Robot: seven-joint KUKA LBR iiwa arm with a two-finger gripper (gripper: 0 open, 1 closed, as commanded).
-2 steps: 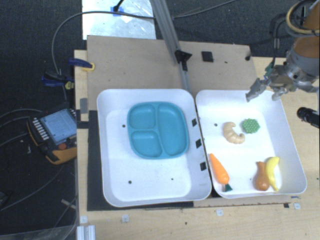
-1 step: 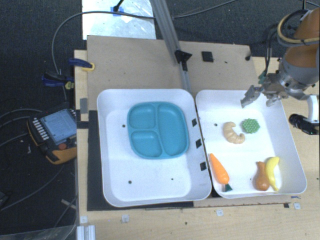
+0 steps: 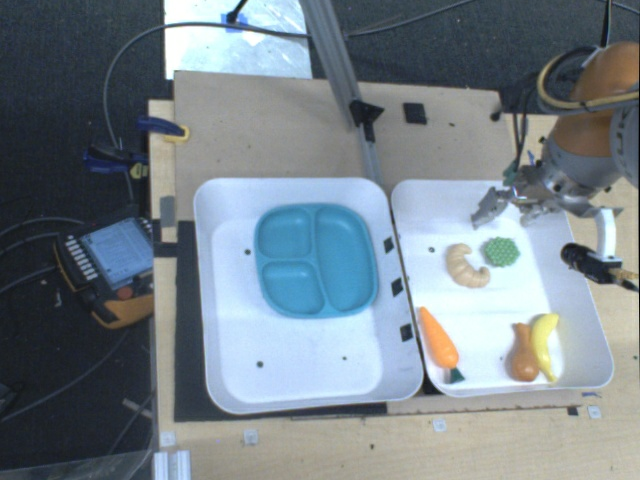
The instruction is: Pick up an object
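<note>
Approach step judged in hand: gripper (image 3: 497, 208) poised over far part of right bin (image 3: 575, 298), fingers spread, nothing held. Descent and closure on one object still required. Nearest: green piece (image 3: 501, 252), croissant (image 3: 466, 266). Carrot (image 3: 438, 340), banana (image 3: 545, 344), brown piece (image 3: 522, 353) near edge. Left bin (image 3: 225, 298) occupied by blue divided plate (image 3: 315, 259).

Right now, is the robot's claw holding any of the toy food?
Gripper: open and holding nothing, hanging over the right bin just above the green broccoli.
</note>
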